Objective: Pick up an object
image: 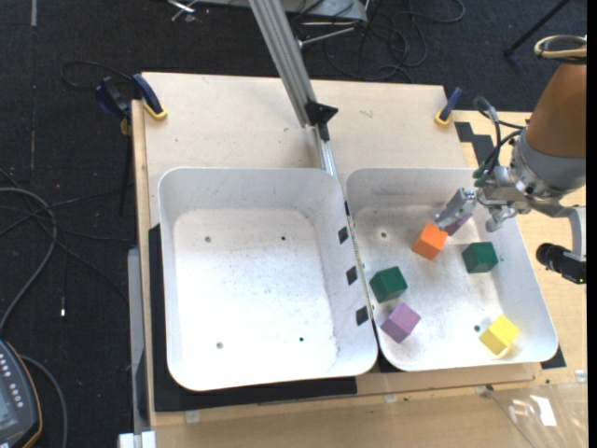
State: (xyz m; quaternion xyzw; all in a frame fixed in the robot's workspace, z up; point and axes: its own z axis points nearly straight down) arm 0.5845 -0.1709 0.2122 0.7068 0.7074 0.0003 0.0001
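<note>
Gripper (457, 215) fingers hang over the upper middle of the right bin (522, 278), reaching in from the right on the grey arm (550, 161) with its orange band (562, 110), and the tips sit just above and to the right of the orange block (430, 241), very near it or touching its upper corner; whether they are spread or pinched I cannot tell, since they blur into one greyish-purple shape, and no block can be seen between them. That orange block lies in the upper centre of the right bin, with bare floor on its left toward the shared wall between the bins. A dark green block (479, 257) rests just to its right, below the wrist, near the right wall. Another green block (388, 283) sits close to the left wall of the same bin, and a purple block (401, 321) lies just below it, both hugging that side. A yellow block (500, 334) rests in the lower right corner, close to the rim. Open floor remains in the middle of this bin, between the green pair and the yellow block, and along its top edge. To the left, the other bin (177, 269) offers a broad bare speckled floor. Both bins rest on a pale wooden board (233, 119), with a slanted metal pole (284, 49) rising behind them.
</note>
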